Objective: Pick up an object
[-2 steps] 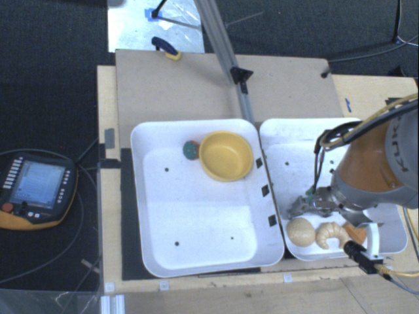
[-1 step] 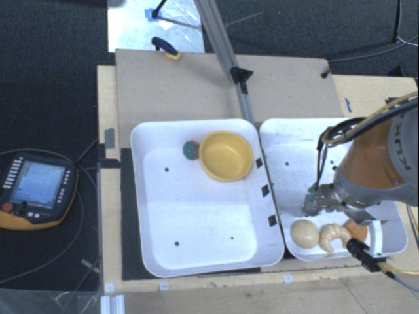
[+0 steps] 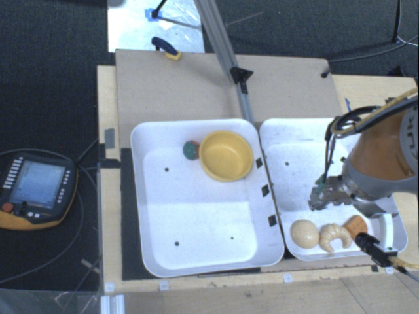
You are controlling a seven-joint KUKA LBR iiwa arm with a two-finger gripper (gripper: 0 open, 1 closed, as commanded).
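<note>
My gripper (image 3: 323, 199) hangs low over the right bin (image 3: 288, 156), just above the objects at its front edge; the wrist hides its fingers. Below it lie a round beige bun (image 3: 304, 233), a pale croissant (image 3: 334, 235) and an orange-brown piece (image 3: 355, 226), close together. In the left bin (image 3: 163, 241) a yellow bowl (image 3: 226, 156) sits at the back right, with a small green and red ball (image 3: 190, 150) touching its left side.
A metal pole (image 3: 222, 44) slants across the cardboard behind the bins. A teach pendant (image 3: 33, 188) lies on the floor at the left. Black clips (image 3: 268, 205) join the two bins. Cables loop over the arm's orange band (image 3: 383, 152).
</note>
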